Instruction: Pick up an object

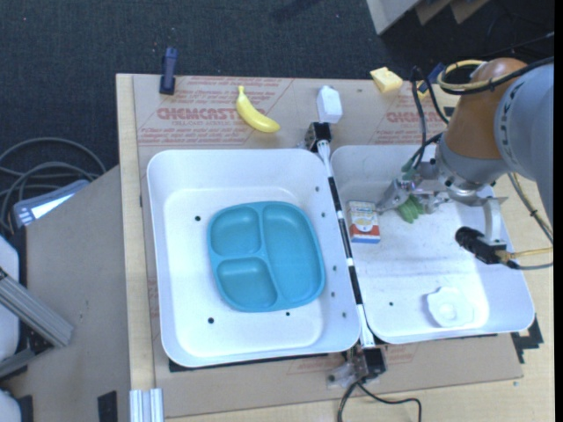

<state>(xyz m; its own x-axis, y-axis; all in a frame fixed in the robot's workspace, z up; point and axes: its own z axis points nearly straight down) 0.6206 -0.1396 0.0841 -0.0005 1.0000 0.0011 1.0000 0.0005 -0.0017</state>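
Observation:
My gripper is low in the right bin, near its back middle. A small green object lies right at the gripper's tip, touching or just under it. To its left, against the bin's left wall, a small white carton with orange and blue print lies flat. A white round lid-like piece rests near the bin's front. The grey arm with its orange band comes in from the upper right.
The left bin holds a blue divided plate. On the bench behind the bins lie a yellow banana, a blue item, a white item and a yellow block. Cables run along the bin's right side.

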